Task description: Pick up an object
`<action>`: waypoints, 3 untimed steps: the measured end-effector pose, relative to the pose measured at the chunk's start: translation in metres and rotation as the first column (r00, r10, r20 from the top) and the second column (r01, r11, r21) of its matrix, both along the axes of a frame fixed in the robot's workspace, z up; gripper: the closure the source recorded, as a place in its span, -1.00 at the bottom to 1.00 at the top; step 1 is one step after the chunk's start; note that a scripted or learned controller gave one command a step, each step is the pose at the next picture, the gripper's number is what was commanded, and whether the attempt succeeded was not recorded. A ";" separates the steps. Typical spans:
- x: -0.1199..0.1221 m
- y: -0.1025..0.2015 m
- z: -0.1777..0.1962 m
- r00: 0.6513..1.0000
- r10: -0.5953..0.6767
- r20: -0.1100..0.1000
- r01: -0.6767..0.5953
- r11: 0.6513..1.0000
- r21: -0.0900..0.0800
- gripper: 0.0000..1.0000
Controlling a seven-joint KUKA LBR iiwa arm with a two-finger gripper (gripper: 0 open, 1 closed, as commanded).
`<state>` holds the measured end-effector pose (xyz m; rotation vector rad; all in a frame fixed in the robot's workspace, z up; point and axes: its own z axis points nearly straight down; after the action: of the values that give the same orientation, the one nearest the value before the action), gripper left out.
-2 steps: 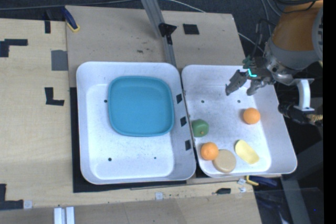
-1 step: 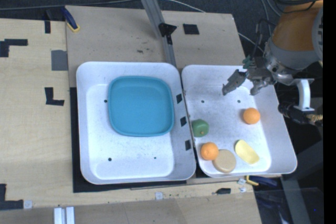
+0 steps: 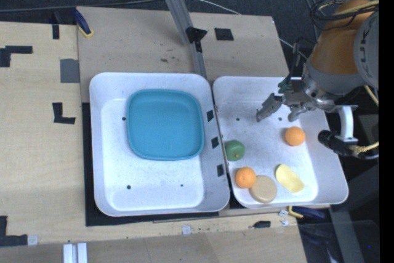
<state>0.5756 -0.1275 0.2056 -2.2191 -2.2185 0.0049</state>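
Observation:
The right bin (image 3: 246, 92) holds several small objects. An orange ball (image 3: 295, 136) lies near its right side, and a second orange ball (image 3: 245, 177) sits at the front. A green ball (image 3: 234, 149) rests by the left wall. A tan round piece (image 3: 264, 188) and a yellow piece (image 3: 288, 178) lie along the front edge. My gripper (image 3: 281, 110) hangs open over the upper middle of this bin, its two dark fingers spread, with nothing between them. It is up and to the left of the right-hand orange ball.
The left bin (image 3: 104, 132) contains a blue square plate (image 3: 165, 124). A metal pole (image 3: 178, 6) slants down to the gap between the bins. Cables run along the right of the bench.

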 end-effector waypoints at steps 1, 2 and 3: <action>-0.001 -0.007 -0.061 1.000 0.000 -0.001 0.000 1.000 0.000 -1.00; -0.003 -0.006 -0.114 1.000 0.001 -0.001 -0.001 1.000 0.000 -1.00; -0.002 -0.006 -0.101 1.000 0.002 0.004 -0.002 1.000 0.000 1.00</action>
<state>0.5740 -0.1335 0.1044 -2.2190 -2.2220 0.0008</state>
